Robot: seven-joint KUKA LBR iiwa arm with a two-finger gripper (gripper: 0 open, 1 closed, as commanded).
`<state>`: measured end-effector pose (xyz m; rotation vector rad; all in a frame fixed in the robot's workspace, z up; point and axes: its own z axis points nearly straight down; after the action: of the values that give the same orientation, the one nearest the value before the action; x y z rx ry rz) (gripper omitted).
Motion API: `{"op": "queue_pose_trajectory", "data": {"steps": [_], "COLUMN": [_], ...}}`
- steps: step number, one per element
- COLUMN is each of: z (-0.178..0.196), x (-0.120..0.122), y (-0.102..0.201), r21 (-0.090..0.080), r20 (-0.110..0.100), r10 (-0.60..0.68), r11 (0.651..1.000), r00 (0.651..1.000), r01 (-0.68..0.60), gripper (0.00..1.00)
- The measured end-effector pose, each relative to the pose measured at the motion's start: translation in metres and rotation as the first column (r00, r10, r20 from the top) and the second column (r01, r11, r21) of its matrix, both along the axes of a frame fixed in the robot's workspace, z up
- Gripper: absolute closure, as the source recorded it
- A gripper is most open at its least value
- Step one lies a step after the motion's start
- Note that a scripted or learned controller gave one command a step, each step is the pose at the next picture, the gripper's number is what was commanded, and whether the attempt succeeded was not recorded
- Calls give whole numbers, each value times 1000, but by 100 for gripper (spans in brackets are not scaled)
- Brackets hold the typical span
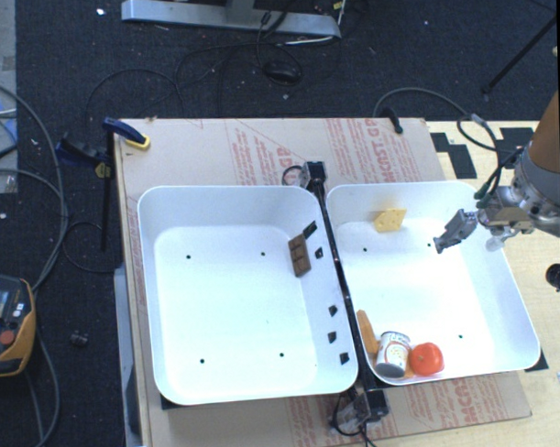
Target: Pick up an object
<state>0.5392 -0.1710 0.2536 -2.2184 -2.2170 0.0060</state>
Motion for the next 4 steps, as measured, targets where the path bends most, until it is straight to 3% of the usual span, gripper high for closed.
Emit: {"op": "queue_pose_trajectory", "data": {"steps": [1,4], "z": [3,-163], "x": [1,-13], "y": [0,3], "r21": [-1,0], "r20": [6,4], "r10": [1,1], "r11": [1000,1000], "r00": [1000,1000], "r01": [-1,-1], "gripper": [0,0]}}
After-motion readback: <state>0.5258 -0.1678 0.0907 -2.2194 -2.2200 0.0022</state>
